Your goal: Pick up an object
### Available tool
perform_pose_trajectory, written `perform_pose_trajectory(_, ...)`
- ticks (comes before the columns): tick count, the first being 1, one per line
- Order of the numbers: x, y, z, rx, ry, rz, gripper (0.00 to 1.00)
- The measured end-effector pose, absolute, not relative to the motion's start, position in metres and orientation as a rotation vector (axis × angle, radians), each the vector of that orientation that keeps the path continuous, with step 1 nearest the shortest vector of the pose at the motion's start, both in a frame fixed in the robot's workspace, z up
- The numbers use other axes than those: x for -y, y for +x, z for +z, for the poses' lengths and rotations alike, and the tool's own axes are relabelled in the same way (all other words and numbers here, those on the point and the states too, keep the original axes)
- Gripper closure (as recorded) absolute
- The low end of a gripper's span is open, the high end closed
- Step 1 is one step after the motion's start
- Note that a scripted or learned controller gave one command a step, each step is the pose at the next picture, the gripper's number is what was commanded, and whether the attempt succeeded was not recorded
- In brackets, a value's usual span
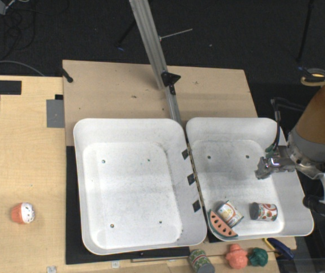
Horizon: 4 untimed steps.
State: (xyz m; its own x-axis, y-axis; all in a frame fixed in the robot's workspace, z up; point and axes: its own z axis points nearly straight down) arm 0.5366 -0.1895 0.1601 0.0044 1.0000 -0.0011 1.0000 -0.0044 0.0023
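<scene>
A pale wooden bench (pixel 151 90) is set on a dark floor, with two shallow matte white bins upon it. The gripper (pixel 263 170) is poised over the right bin (pixel 230 135); its state cannot be told. A small cylindrical can (pixel 263 211) is lying near that bin's front edge, beside a tin (pixel 229 214) and a watermelon slice (pixel 221 225).

Side by side on a tan board (pixel 213 87): left bin (pixel 83 131) and right bin (pixel 230 127), both shallow and white, joined along the seam by small black clips (pixel 190 178).

From twelve o'clock, slanting down to the seam: an aluminium rail (pixel 148 36) with a black clamp (pixel 171 78).

At nine o'clock of the left bin, well apart on the pale table (pixel 14 152): a round orange-and-white toy (pixel 23 213).

At ten o'clock: black tape patches (pixel 0 92) and a grey patch (pixel 54 112).

At six o'clock of the right bin, just outside its rim: a greenish can (pixel 198 260), a pink lump (pixel 236 256), a green lump (pixel 258 257).
</scene>
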Motion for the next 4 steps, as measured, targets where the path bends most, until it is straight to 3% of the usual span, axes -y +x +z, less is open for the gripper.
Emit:
perform_pose_trajectory(1,0.193,0.547,0.216,-2.220,2.218,0.003,1.00)
perform_pose_trajectory(2,0.193,0.547,0.242,-2.225,2.220,-0.002,1.00)
perform_pose_trajectory(4,0.095,0.592,0.255,-2.228,2.217,0.002,1.00)
